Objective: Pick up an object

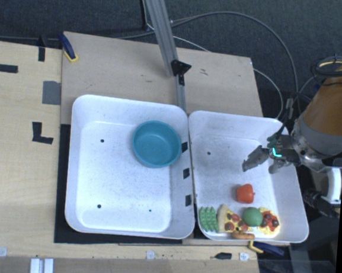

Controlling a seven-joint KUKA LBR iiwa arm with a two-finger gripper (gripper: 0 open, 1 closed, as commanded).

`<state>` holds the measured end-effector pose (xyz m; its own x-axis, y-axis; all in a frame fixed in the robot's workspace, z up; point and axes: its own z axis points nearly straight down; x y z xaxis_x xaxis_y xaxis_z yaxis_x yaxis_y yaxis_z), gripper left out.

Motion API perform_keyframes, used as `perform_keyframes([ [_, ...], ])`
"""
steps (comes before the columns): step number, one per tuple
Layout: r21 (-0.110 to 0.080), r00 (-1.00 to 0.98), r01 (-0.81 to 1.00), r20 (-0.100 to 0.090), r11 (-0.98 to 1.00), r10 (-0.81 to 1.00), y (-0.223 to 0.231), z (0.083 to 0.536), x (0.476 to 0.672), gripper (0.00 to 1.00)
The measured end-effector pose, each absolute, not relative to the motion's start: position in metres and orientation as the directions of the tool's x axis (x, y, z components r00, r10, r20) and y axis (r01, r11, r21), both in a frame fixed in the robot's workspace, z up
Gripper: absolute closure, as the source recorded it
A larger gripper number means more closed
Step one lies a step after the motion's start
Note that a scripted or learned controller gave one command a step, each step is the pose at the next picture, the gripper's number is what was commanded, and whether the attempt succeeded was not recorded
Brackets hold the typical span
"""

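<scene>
My gripper (pixel 264 164) hangs over the right bin (pixel 219 131), near its right wall, with its two dark fingers spread apart and nothing between them. Below it in the bin lies a small red object (pixel 245 193), apart from the fingers. Along the bin's front edge sit a green ball (pixel 251 216), a green ridged piece (pixel 208 217) and a cluster of small colourful toy food (pixel 269 222). In the left bin (pixel 96 180) a blue bowl (pixel 156 143) rests near the back right corner.
A grey metal pole (pixel 162 31) slants down from the top to the gap between the bins. Black cables (pixel 272 64) loop across the bench behind the right bin. The arm's orange band (pixel 331 108) stands at the right edge.
</scene>
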<state>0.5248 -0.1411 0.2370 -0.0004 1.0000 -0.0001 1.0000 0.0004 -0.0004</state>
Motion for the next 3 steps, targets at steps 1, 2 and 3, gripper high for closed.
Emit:
perform_keyframes([
  [1, -0.001, 0.0, 1.0, 0.0, 0.0, 1.0, -0.141, 0.237, 0.525, 0.0],
  [2, -0.006, 0.0, 1.0, 0.001, 0.0, 1.0, -0.143, 0.174, 0.524, 0.0],
  [3, -0.005, 0.0, 1.0, 0.001, 0.0, 1.0, -0.142, 0.132, 0.524, 0.0],
])
